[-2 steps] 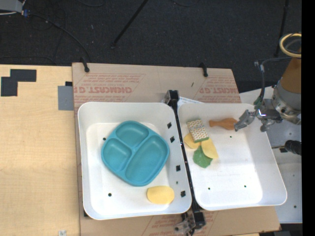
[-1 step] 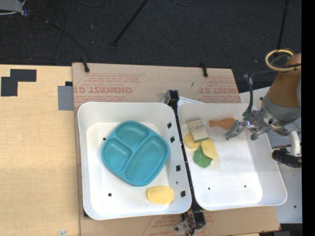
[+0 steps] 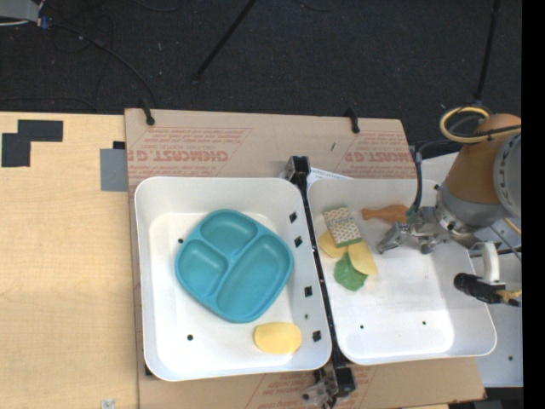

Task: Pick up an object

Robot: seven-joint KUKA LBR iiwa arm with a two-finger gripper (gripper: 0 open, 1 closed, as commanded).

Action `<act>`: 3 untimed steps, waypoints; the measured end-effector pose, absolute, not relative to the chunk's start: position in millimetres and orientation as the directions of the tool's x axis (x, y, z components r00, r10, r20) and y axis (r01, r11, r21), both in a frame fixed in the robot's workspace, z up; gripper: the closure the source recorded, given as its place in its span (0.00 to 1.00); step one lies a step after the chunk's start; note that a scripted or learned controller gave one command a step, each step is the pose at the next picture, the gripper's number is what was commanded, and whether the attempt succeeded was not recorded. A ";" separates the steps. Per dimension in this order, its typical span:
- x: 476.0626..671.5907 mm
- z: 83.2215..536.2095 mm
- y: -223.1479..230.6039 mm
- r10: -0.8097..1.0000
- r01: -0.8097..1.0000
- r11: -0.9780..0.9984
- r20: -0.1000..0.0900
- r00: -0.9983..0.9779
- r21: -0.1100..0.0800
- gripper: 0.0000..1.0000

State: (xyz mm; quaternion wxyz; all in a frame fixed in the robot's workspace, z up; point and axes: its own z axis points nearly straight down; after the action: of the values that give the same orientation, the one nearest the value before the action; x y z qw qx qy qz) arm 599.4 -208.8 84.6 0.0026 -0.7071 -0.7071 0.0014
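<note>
- Gripper [image 3: 400,239] first: it sits low in the right bin [image 3: 426,331], toward that bin's 1 o'clock corner, and the fingers look spread apart with nothing between them. It's small in the shot, so I'm not 100% sure.
- Arm [image 3: 477,177] comes in from 3 o'clock, grey with the orange part above the wrist.
- Left bin [image 3: 162,228] is mostly taken up by a teal divided plate [image 3: 234,264], with a yellow lemon-ish thing [image 3: 277,337] at the plate's 5 o'clock, near the bin's front wall.
- The best target, I'd say, is the cluster in the right bin: a checkered sponge-like block [image 3: 341,223], a yellow piece [image 3: 332,245] and another yellow piece [image 3: 364,261], plus a green piece [image 3: 347,275], all touching or overlapping.
- That pile lies at roughly 8–9 o'clock from the claw, close by. Its long axis runs about 12 to 6.
- An orange carrot-looking thing [image 3: 385,214] lies just beside the claw at about 11 o'clock, long axis 9 to 3. It's the nearest item.
- What's in the way: the pieces crowd each other, so grabbing just one could be fiddly, and the divider wall [image 3: 308,254] is right behind them.
</note>
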 end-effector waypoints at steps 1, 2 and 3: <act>600.3 97.8 -209.3 1.000 1.000 -0.001 0.001 0.001 -0.003 1.00; 608.4 144.2 -206.3 1.000 1.000 0.002 0.000 -0.002 0.002 1.00; 607.9 207.3 -210.1 1.000 1.000 0.002 -0.001 -0.002 0.002 1.00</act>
State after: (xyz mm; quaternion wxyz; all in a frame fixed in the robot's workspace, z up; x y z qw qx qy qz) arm 607.9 -210.1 207.3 -0.0013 -0.7065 -0.7077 -0.0004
